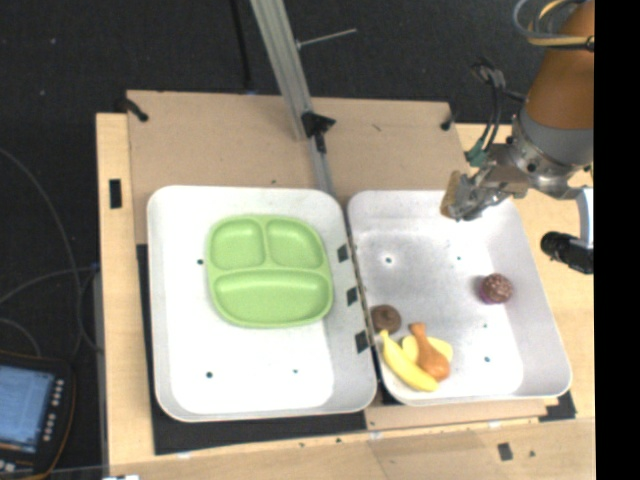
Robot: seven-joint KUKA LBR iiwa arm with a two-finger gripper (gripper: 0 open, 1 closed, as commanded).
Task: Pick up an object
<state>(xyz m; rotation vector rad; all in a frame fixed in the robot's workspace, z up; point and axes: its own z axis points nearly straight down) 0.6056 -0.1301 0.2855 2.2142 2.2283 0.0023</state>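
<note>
My gripper (462, 206) hangs over the far edge of the right bin (440, 258), near its upper right corner, with nothing visible between its fingers. A dark red round fruit (496, 288) lies in the right bin, below and a little right of the gripper. A brown round piece (386, 318) sits near the bin's left wall. Beside it a yellow banana (408, 363) and an orange carrot-like piece (428, 353) lie together at the bin's near edge.
The left bin (180, 348) holds a green divided plate (270, 271). A slanted metal pole (285, 63) rises behind the bins. A tablet (30, 403) lies off the bench at the lower left.
</note>
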